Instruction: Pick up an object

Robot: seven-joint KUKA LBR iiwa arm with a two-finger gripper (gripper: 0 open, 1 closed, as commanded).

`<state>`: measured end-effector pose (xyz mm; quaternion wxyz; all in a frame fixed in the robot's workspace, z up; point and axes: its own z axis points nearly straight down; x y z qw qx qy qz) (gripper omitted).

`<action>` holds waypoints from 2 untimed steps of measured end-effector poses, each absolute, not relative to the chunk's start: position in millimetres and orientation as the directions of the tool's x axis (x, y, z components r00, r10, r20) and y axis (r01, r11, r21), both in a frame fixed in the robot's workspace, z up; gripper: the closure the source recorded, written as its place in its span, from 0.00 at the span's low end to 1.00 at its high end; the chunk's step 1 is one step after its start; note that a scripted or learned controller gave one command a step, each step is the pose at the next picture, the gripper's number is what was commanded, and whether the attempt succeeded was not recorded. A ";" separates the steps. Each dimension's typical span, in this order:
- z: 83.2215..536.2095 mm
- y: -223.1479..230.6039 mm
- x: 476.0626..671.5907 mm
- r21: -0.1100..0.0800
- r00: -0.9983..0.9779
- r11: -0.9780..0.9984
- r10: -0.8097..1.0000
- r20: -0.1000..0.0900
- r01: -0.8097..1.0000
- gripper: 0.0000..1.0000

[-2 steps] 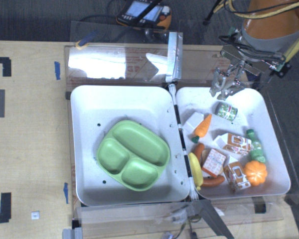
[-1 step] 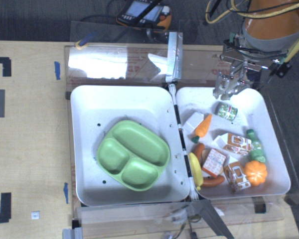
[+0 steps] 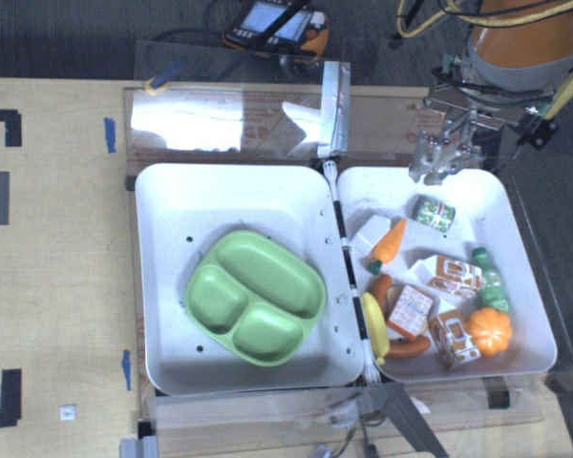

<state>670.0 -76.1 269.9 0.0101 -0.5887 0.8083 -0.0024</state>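
My gripper (image 3: 437,168) hangs over the far edge of the right bin (image 3: 527,256), its fingers open with nothing between them. Just below it in the bin lies a small green can (image 3: 434,212). Nearer the bin's middle are an orange carrot (image 3: 390,241) and a white box (image 3: 371,229). Toward the front lie three small printed cartons (image 3: 456,275), (image 3: 411,311), (image 3: 454,338), an orange pumpkin (image 3: 489,330), a green vegetable (image 3: 488,281), a yellow banana (image 3: 374,324) and a red sausage (image 3: 407,348).
The left bin (image 3: 172,208) holds a green divided plate (image 3: 256,297). A clear sheet and a metal upright (image 3: 332,108) stand behind the bins. A handheld controller (image 3: 272,25) lies at the back. The arm's orange body (image 3: 530,17) rises at top right.
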 end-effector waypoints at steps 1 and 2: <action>269.8 -76.1 670.0 -0.015 -0.306 0.307 -0.952 -0.013 -0.952 0.00; 185.3 -80.5 588.1 -0.002 -0.176 0.176 -0.984 -0.003 -0.984 0.00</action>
